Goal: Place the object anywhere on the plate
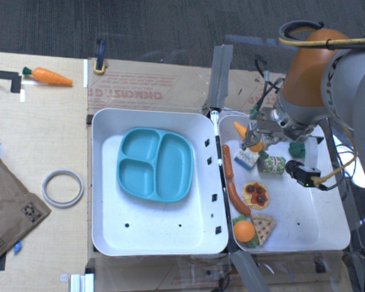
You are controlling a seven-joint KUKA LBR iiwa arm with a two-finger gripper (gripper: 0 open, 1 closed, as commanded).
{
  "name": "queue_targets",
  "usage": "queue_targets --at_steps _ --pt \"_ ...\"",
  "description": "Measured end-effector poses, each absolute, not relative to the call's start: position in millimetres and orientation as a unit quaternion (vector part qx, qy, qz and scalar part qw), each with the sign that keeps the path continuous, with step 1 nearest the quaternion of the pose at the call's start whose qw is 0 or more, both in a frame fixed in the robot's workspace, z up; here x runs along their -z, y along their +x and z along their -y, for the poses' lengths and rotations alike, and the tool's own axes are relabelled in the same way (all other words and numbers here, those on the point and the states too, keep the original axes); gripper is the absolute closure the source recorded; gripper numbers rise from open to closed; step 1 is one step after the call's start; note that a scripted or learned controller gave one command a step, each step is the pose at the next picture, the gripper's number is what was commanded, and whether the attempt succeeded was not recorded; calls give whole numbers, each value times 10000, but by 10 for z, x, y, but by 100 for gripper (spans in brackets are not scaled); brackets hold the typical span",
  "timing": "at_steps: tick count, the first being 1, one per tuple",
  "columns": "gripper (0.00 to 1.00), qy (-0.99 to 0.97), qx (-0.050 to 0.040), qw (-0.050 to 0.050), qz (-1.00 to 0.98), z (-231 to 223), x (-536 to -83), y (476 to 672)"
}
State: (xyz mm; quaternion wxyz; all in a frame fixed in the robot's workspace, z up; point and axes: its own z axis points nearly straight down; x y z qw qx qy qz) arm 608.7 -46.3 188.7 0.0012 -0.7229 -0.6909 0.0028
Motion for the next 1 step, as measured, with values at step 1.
queue_targets --at_steps 1 --pt "100 -6593 -20 8 7518 -390 -1889 6200"
